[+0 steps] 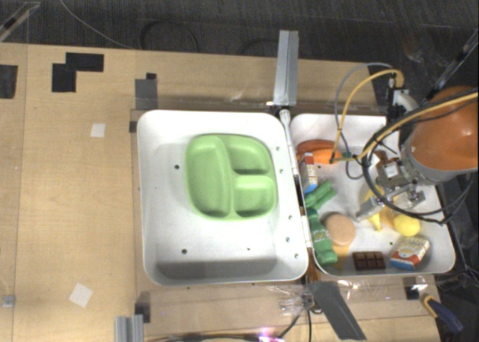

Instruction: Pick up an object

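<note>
Gripper [383,202] is down in the right bin [446,258], over its middle-right part, with cables looping above it; can't tell whether the fingers are released or clenched, the wrist hardware hides them, and nothing is visibly held. Closest candidate is the yellow lemon-like piece [406,224], lying just near-right of the gripper, with a smaller yellow bit [385,218] touching or just beside it. My read: step in hand is the descent onto a pick. To do it well, centre over the lemon before closing, come straight down, and keep clear of the small carton [410,252] just near of it and the bin's right wall. The lemon looks roughly oval, long axis running about left-right, no clear pointing end at this resolution; closing across the short axis (near-far) should seat better than along it. Other options if this misses: tan round piece [340,229], chocolate bar [368,260] by the near wall, green items [319,198] along the left wall. Left bin [161,258] holds a green divided tray [229,176], well apart from the arm.
</note>
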Controlling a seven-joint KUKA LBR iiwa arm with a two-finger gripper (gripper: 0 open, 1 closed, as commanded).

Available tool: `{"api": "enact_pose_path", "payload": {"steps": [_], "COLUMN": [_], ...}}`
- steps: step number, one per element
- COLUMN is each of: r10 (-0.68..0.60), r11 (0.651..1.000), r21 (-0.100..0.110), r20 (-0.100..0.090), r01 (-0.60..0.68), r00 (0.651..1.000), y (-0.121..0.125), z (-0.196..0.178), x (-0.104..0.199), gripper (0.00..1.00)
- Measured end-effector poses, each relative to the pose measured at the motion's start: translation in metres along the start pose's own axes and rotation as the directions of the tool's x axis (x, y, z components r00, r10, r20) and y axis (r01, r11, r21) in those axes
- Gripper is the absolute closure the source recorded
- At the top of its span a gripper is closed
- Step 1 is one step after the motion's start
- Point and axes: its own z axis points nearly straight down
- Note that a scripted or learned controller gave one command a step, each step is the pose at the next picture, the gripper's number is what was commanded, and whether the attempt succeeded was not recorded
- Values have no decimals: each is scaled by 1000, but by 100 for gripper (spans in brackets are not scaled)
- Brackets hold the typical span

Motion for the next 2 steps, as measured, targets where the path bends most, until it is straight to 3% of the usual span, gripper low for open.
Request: {"api": "enact_pose_path", "payload": {"steps": [1,2], "r10": [-3,204], "r11": [1000,979], "r21": [6,-10], "r20": [2,3], "r01": [3,-204], "r00": [1000,979], "y": [-4,-48], "z": [-11,-119], "x": [-2,11], "gripper": [100,100]}}
